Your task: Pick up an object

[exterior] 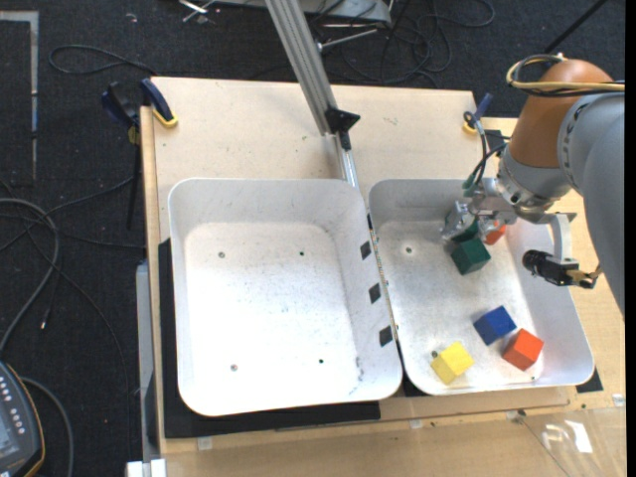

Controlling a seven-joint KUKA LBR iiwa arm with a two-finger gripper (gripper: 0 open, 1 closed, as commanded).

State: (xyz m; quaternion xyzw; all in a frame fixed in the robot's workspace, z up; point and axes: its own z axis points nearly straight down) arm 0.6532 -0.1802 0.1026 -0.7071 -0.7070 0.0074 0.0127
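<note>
Pale wood table carries two shallow white bins. Up in the right bin, a green block sits directly under the claw; whether its fingers grip it I cannot tell. Three more blocks lie near the front: one blue, one orange-red, one yellow. Left bin adjoins.
</note>
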